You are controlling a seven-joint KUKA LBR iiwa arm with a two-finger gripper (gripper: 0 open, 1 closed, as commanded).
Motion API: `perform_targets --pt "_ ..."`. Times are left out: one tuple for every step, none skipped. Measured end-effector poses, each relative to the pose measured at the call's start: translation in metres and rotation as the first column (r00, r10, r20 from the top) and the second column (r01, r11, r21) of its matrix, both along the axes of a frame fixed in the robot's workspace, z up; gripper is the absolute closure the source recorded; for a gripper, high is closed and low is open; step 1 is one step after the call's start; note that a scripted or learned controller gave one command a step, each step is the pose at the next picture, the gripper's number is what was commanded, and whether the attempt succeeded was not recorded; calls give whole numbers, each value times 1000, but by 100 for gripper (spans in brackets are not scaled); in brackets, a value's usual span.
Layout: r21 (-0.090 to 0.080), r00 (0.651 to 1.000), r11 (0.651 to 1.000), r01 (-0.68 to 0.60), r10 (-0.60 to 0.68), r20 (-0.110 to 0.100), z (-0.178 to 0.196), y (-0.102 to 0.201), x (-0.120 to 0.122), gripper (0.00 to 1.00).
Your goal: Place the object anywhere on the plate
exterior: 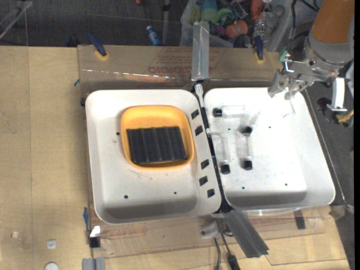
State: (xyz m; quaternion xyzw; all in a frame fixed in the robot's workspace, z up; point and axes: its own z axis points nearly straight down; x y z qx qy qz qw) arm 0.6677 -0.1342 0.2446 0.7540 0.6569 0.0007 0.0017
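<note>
Since the black ridged block [156,144] already lies flat on the orange plate [128,118] in the left bin [107,184], the gripper [287,88], grip state unreadable, hangs over the right bin's [292,179] far edge; best it retreats high, nudging nothing.
</note>
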Motion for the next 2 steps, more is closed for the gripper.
perform_targets --pt "-1 992 992 -129 129 0 27 -5 0 100" --pt "-2 920 920 -392 392 1 54 -35 0 100"
